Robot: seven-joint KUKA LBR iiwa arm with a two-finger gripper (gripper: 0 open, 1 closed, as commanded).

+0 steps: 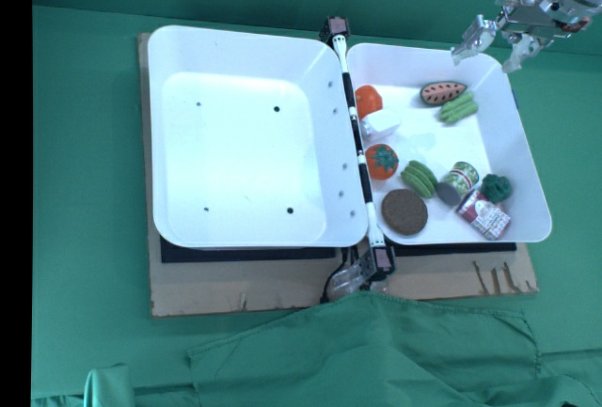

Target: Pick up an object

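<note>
Fingers [496, 44] spread apart, holding nothing, hovering over the right bin [523, 172] at its one o'clock corner, above the watermelon slice [442, 92].

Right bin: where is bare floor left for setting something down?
In the right bin, bare floor lies mid-right, bordered by the green beans, can and right wall. The lower half is crowded: broccoli, brown disc, red packet. The left bin offers bare floor.
</note>
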